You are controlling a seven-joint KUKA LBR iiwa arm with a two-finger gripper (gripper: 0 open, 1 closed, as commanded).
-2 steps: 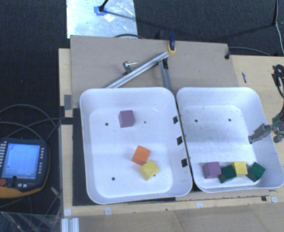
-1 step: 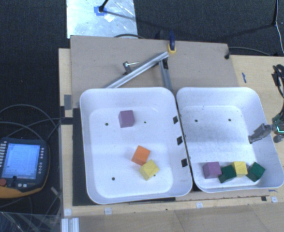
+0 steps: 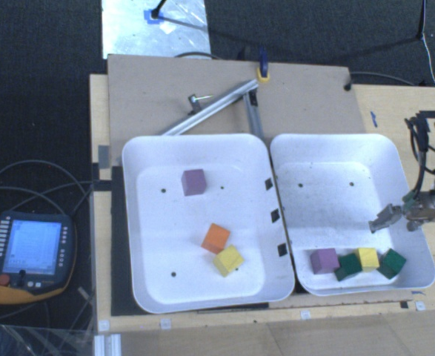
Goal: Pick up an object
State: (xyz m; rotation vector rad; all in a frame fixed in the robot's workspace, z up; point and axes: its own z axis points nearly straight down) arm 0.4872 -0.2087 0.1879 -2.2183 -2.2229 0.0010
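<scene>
Three blocks (image 3: 216, 237) in the left bin (image 3: 139, 199), four blocks (image 3: 354, 261) in the right bin (image 3: 336, 154).

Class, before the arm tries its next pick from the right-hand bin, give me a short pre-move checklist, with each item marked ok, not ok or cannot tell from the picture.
1. Targets present in the right bin: purple block, yellow block, two green blocks - ok.
2. Gripper over the right bin, above the row - ok.
3. Gripper carrying nothing - cannot tell.
4. Free room around a target: the row sits packed along the near wall, blocks touching - not ok.
5. Left bin blocks out of the path - ok.
</scene>
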